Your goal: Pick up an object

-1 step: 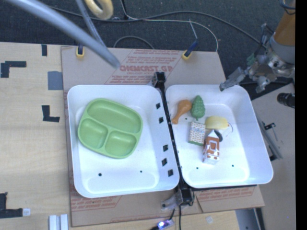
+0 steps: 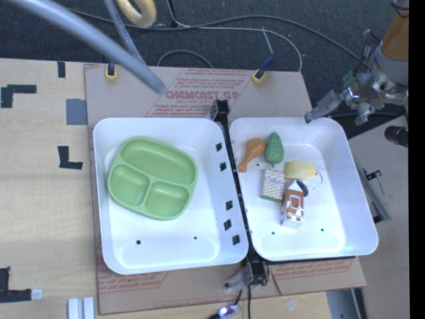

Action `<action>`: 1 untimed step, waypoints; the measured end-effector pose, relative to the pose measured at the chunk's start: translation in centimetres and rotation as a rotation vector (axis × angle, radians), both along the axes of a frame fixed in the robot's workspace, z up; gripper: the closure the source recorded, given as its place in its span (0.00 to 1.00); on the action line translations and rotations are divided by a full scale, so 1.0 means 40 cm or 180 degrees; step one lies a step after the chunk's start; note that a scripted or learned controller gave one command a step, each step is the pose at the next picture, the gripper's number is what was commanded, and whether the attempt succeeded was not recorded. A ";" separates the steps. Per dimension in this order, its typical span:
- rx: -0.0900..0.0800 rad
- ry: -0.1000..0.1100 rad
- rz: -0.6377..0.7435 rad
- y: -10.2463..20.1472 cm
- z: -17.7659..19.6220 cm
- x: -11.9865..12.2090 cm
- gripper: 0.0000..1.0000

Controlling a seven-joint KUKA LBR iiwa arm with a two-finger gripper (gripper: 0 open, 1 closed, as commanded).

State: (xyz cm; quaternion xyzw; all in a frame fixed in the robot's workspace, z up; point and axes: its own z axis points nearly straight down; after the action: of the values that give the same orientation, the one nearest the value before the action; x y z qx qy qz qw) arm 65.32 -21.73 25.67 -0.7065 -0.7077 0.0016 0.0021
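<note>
Five small objects [image 2: 282, 178] overlap in the right bin [image 2: 345, 224]; the gripper [image 2: 339, 102] looks spread, grasping nothing.

A pale wooden bench [image 2: 40, 198] with black tape marks carries a brown cardboard sheet [image 2: 199, 92], and behind it dark carpet floor [image 2: 265, 5] is crossed by thin cables [image 2: 219, 25]
</note>
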 end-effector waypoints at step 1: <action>0.0003 0.0018 -0.0001 0.001 -0.164 -0.020 0.00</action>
State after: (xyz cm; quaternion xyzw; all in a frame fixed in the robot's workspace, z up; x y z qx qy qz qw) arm 64.52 -21.67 19.12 -0.7066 -0.7076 0.0033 0.0045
